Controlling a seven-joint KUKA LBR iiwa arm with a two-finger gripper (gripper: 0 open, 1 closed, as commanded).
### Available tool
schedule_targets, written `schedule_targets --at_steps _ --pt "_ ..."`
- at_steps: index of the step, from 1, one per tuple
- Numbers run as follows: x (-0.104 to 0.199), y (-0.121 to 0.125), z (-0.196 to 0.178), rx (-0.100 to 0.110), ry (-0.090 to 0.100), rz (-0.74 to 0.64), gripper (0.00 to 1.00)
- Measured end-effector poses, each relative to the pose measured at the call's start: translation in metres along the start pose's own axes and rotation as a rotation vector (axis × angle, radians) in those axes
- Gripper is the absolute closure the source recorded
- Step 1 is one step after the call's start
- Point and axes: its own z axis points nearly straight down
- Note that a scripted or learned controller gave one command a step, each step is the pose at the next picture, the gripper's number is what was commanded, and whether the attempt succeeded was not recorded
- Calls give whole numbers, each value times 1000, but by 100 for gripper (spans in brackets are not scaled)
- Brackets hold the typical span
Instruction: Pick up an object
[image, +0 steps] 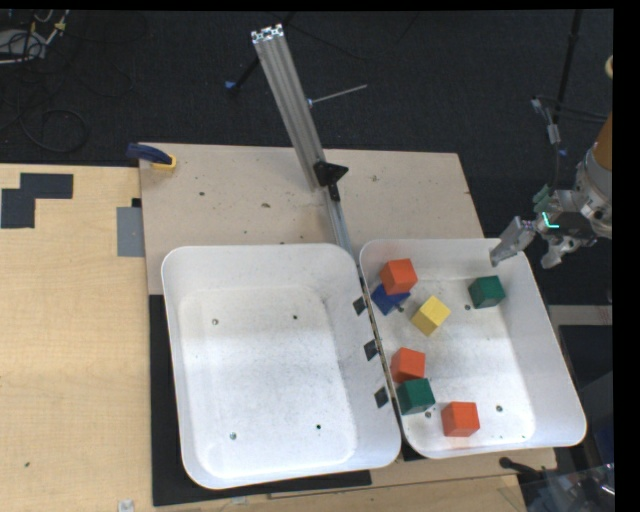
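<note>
Gripper at upper right corner of right bin, fingers spread apart, nothing between them, above the bin rim. Nearest: green cube just below-left of gripper, inside right bin. Further left: yellow cube, orange cube touching blue cube by the divider. Lower down: second orange cube touching dark green cube; third orange cube near front rim. Left bin beside it. Metal rail slanting up behind the bins.
</note>
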Motion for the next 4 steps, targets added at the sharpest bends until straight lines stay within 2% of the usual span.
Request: schedule_targets --at_steps 2,3,4 --pt "-12 12 116 5 1 4 0" --pt "-13 17 162 5 2 4 0" --pt "-13 18 148 0 0 5 100"
